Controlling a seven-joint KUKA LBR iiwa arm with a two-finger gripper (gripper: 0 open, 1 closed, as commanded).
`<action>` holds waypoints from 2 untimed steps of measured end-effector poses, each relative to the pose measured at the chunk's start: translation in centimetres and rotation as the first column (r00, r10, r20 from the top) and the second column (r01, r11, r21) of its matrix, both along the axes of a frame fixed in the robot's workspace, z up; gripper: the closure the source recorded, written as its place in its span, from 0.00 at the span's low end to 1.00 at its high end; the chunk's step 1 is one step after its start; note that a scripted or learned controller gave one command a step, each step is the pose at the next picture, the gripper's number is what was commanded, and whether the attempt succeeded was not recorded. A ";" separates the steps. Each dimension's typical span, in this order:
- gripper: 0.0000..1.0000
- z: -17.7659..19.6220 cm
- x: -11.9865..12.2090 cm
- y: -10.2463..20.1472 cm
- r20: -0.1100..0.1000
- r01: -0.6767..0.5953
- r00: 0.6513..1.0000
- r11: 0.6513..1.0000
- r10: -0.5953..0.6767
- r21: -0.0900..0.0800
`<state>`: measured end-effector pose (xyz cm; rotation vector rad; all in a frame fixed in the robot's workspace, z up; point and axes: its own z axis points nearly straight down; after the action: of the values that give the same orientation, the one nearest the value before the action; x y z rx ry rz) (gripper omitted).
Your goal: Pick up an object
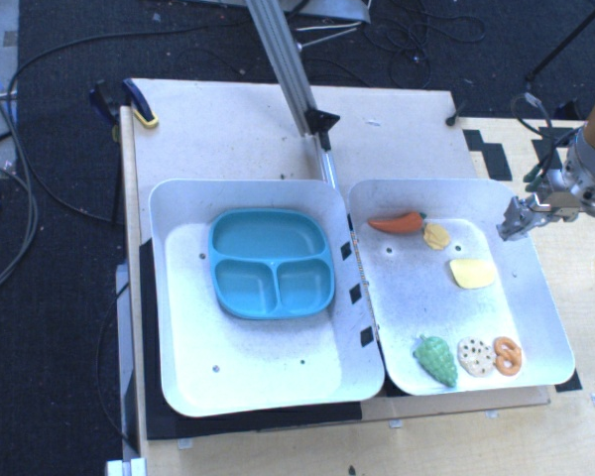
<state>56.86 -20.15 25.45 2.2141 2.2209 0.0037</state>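
Observation:
The right bin (535, 296) holds an orange carrot (397, 223), a small yellow piece (436, 235), a pale yellow block (472, 273), a green leafy item (436, 359), a white speckled cookie (474, 357) and a brown pretzel (507, 355). My gripper (514, 222) hovers over the bin's upper right edge, to the right of the yellow block and apart from every object. Nothing shows between its fingers.
The left bin (178, 296) holds a blue divided plate (273, 264). A metal pole (283, 53) slants down to the gap between the bins. A clamp with a yellow tip (139, 107) sits at the bench's far left corner.

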 end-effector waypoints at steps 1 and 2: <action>1.00 0.6 -0.1 4.9 -0.005 -0.004 1.000 1.000 0.004 0.004; 1.00 -0.7 -0.9 10.6 -0.008 -0.004 1.000 1.000 0.004 0.004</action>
<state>55.98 -9.60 24.71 2.2153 2.2320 -0.0001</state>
